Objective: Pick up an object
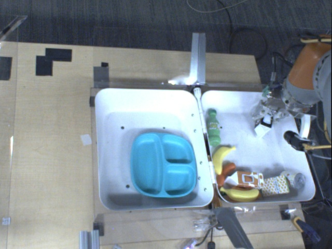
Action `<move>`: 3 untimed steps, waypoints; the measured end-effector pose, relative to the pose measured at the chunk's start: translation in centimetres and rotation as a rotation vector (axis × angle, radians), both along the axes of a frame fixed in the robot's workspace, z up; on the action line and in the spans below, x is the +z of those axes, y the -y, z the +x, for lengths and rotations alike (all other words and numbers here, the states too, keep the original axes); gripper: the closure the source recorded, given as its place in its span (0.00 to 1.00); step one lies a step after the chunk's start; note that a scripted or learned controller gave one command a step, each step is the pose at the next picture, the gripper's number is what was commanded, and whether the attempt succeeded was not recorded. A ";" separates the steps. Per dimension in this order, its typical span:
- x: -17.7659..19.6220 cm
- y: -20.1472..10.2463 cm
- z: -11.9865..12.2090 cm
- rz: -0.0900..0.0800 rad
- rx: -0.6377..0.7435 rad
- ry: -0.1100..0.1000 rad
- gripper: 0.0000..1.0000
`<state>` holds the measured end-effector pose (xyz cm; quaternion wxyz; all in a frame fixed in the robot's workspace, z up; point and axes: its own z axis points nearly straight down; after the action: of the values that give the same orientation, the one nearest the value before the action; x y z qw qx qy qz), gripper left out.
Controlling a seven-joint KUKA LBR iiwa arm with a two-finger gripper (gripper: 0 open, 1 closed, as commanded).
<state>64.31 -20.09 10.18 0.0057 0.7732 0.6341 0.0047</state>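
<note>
- Bench [52, 154] of pale wood occupies the left part of the camera view, with black tape marks [52, 60] near its far left edge.
- Left bin [111, 113], white and shallow, holds a blue divided plate [163, 165] lying flat toward the near side; the plate has one long compartment on the left and two smaller ones on the right.
- A metal post [198, 56] stands at the far end of the seam between the two bins.
- Right bin [238, 108] holds all candidate objects, grouped along its left wall and near edge.
- A green bottle [212, 127] lies against the left wall, lengthwise along it.
- A yellow banana [223, 157] lies just below the bottle, touching an orange-red item [226, 173] that may be a carrot; the shape is too small to confirm.
- A second yellow banana [239, 193] rests at the near edge, just beside a small printed box [249, 179] and a patterned packet [275, 185].
- A grey round item [298, 180] sits in the near right corner.
- Gripper [265, 122] hangs over the far right part of the right bin, well apart from the objects; nothing is visible between the fingers, and their spread cannot be told.
- The arm's orange band [306, 66] appears above the wrist at the right edge.
</note>
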 end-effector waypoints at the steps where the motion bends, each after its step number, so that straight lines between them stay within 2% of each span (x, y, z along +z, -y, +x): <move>1: 7.5 -2.3 -2.7 0.005 -0.329 -0.009 1.00; 2: 7.5 -2.3 -2.7 0.005 -0.329 -0.009 0.00; 3: 1.4 -2.1 -4.6 0.004 -0.498 0.020 0.00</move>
<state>59.71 -17.95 11.54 0.0115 0.9055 0.4241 0.0121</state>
